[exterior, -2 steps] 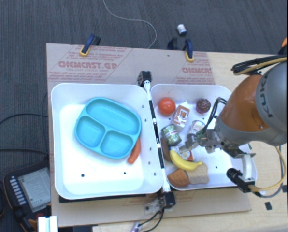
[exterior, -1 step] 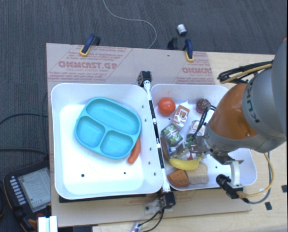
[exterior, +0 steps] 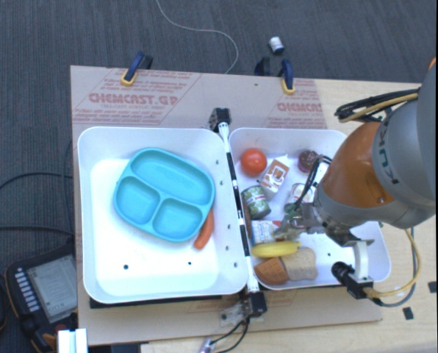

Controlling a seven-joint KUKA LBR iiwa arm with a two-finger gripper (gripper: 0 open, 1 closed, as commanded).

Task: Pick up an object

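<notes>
In the right bin (exterior: 329, 134), the gripper (exterior: 292, 223) sits low among the clutter, the arm (exterior: 381, 175) reaching in from 3 o'clock. The fingers are buried against the items and partly masked by the wrist; how far apart they stand cannot be told, and nothing is visibly pinched between them.

Candidate objects around the gripper: banana (exterior: 275, 249) just beside it at 7 o'clock, bread slice (exterior: 301, 265) at 6 o'clock, green can (exterior: 256, 202) at 10 o'clock, small carton (exterior: 276, 174) at 11 o'clock, tomato (exterior: 253, 160) farther out at 11 o'clock, dark round item (exterior: 308, 159) at 1 o'clock. The left bin (exterior: 101, 271) holds 1 blue divided plate (exterior: 164, 194) with a carrot (exterior: 204, 231) touching its 4 o'clock edge.

Judgement: the step is descent and closure on something near the banana. To do it well, centre on 1 object, not the gap between neighbours; the banana and bread touch, so a straddling grasp risks slipping. Close fully before lifting, then rise straight.
</notes>
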